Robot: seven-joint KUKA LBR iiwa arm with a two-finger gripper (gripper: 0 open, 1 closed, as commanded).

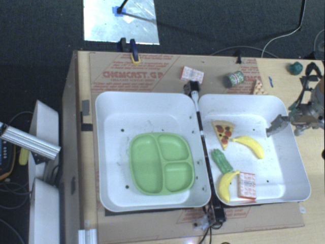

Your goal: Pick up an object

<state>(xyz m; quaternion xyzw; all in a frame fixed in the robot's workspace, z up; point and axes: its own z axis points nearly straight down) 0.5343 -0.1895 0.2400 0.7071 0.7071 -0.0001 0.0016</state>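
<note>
Reading red "CHEMCAST" lettering (133,75) on the surface (152,67); we cannot tell our tool's (278,124) state.

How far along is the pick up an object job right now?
Nothing looks picked yet. The pizza slice, two bananas, green piece and small carton all lie in the right bin. The tool sits at that bin's right rim. Reaching, grasping and lifting remain.
</note>
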